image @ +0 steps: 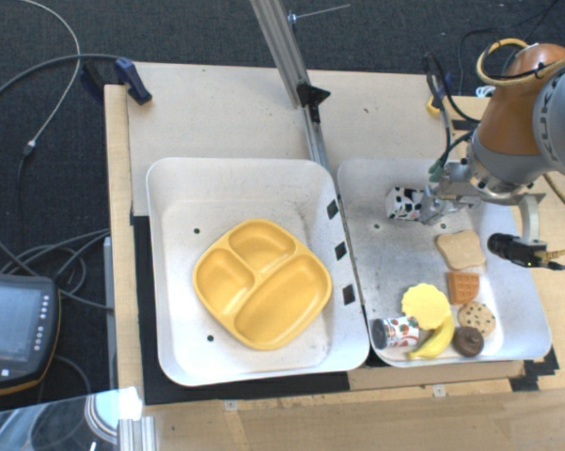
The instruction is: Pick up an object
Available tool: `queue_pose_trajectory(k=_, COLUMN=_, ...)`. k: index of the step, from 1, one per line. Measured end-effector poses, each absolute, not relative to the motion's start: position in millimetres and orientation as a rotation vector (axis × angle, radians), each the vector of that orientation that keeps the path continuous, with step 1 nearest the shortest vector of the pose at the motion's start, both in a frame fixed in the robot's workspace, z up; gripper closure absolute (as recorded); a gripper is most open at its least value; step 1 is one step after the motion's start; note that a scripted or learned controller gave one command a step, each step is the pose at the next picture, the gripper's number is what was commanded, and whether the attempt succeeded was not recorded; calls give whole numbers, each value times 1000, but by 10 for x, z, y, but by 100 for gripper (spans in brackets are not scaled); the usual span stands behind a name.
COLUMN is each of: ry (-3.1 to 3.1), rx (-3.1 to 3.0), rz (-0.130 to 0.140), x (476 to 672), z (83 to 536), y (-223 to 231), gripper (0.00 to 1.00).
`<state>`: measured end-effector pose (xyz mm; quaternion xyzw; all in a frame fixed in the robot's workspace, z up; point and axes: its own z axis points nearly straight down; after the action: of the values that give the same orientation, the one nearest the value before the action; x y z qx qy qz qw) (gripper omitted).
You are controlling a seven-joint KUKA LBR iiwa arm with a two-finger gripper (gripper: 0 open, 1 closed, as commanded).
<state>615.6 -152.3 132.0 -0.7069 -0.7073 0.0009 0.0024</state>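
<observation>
While a wooden tabletop (226,111) carries two shallow white bins side by side, the nearest things lie along the front edge of the right bin (385,261): a small patterned can (399,331) on its side, a banana (436,340) just beside it, a dark brown doughnut (467,342) and a chocolate-chip cookie (476,318). Just behind them sit a yellow scalloped piece (425,303) touching the banana, an orange cracker (462,286) and a tan slice of toast (461,249). To the left, the left bin (169,195) holds a yellow divided plate (262,283), set at a slant near its middle. A dark screen unit (17,327) rests on the carpet at the near left, with black cables (38,148) looping over the dark floor (56,26) beyond it. Farther back in the right bin lies a small black-and-white spotted object (404,203), on the bin floor just beside the claw (431,205). The grey arm (517,130), with its orange band at the top, reaches in from the right and bends down over the bin's far half; whether the claw is released or clenched cannot be told, and nothing shows between its tips. A grey metal pole (282,45) slants up from between the bins, a blue clamp (132,78) grips the tabletop's far left corner, and dark carpet fills the room behind.
</observation>
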Motion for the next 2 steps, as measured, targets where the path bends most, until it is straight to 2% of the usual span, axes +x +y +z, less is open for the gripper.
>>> queue_pose_trajectory(k=1, ry=-2231, rx=-2230, rz=-10, x=6441, z=1253, y=-1723, gripper=100)
queue_pose_trajectory(k=2, ry=-2222, rx=-2214, rz=0, x=6002, z=1307, y=-1227, gripper=100)
